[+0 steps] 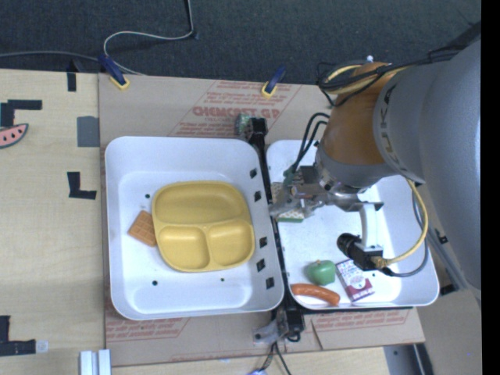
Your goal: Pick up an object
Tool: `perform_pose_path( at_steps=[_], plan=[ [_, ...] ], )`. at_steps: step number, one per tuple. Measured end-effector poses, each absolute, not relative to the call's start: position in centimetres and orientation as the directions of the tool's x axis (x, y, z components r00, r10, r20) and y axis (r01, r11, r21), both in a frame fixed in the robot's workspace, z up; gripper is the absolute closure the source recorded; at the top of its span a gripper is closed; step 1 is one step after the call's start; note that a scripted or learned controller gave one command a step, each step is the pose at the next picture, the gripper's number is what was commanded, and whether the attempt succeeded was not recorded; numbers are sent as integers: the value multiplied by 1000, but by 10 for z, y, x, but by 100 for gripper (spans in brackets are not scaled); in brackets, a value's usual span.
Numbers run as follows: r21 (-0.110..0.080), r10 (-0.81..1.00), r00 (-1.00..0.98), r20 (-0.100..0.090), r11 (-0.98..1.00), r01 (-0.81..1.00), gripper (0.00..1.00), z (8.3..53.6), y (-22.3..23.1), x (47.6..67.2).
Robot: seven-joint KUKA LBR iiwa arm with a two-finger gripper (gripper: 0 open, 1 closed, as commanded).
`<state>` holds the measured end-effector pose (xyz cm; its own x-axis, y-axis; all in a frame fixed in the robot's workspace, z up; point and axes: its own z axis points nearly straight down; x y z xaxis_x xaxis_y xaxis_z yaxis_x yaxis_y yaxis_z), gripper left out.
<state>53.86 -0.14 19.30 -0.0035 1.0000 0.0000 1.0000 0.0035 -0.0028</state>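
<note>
My gripper [299,199] hangs low over the left part of the right bin [406,287], close to the wall between the two bins; the arm's orange band and grey wrist cover most of it. A small pale object [289,215] lies right beneath the gripper, and I cannot tell whether it is held. At the right bin's front lie a green round object [319,272], an orange sausage-shaped piece [316,293] and a small red-and-white box [356,280]. The arm hides the bin's back half.
The left bin [125,287] holds a yellow divided plate [203,225] with a tan waffle-like square [142,228] tucked at its left edge. Both bins rest on a cardboard sheet [211,112]. A black cable fitting [353,247] hangs from the wrist over the right bin.
</note>
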Motion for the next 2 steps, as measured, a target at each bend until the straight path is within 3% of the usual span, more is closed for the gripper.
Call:
perform_pose_path(
  at_steps=[1, 2],
  plan=[
    [-2, 1000, -3, 0, 3, 1000, 100, 224, 60, 506],
    [-3, 1000, -4, 0, 4, 1000, 100, 233, 61, 506]
  ],
)
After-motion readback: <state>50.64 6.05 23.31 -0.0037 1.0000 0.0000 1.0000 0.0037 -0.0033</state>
